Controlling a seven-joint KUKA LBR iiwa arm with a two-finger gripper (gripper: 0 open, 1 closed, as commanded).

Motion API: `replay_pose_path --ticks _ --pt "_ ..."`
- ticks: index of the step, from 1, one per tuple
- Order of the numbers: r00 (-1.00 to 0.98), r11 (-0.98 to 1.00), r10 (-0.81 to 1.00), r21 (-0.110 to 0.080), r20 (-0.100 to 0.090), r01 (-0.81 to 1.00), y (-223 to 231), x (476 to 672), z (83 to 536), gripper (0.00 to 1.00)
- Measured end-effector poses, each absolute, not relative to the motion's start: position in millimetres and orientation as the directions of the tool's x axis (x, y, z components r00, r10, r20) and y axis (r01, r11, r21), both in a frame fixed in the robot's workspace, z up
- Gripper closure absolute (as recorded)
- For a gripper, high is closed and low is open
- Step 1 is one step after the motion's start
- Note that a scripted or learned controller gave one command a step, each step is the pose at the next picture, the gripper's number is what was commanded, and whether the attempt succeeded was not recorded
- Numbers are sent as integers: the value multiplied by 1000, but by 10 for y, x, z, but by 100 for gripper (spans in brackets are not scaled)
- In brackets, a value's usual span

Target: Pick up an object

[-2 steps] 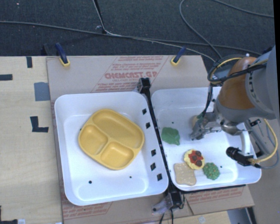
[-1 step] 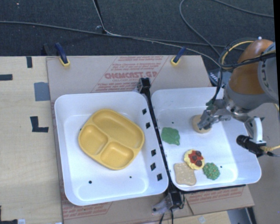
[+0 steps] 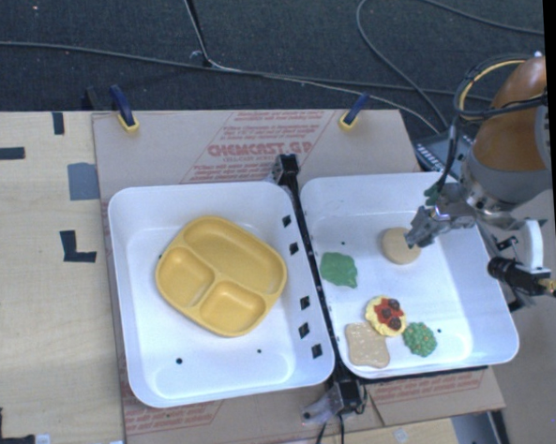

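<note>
- Nearest the lower edge of the frame, I see a cluster of food pieces in the lower part of the right bin (image 3: 473, 340): a pale cracker-like slab (image 3: 367, 345), a yellow round piece with red and dark topping (image 3: 387, 316) touching its upper right corner, and a small green bushy piece (image 3: 419, 338) just beside both.
- A little higher, near the divider between the bins, a flat green leafy piece (image 3: 339, 269) lies alone on the white floor.
- In the left bin (image 3: 137, 300), I see a yellow tray with three compartments (image 3: 221, 274), turned at an angle and sitting roughly mid-bin.
- Further up in the right bin, a tan round piece (image 3: 399, 246) sits on the floor, well apart from the lower cluster.
- My gripper (image 3: 421, 233) is right at the upper right edge of that tan round piece, low over the bin. I cannot tell how far apart the fingers stand; they are dark and blurred against the arm, and I do not see the piece between them.
- The grey arm with its orange band (image 3: 519, 84) comes in from the right edge of the frame, upper half.
- Both bins rest on a cardboard sheet (image 3: 254, 143) with red printing, held by two blue and yellow clamps (image 3: 124, 111) at its top edge.
- Beyond that, cables (image 3: 202, 52) run over a dark floor across the top of the frame.
</note>
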State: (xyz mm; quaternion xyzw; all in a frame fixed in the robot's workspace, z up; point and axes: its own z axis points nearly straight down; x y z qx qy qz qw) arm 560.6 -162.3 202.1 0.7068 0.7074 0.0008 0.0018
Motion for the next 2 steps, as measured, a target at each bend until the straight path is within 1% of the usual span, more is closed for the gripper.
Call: replay_pose_path --ticks 1,2 --pt "-2 2 1000 5 -2 1000 -1624 5618 2523 100" --pt "-6 6 1000 -1 1 1000 -1044 5644 2373 100"
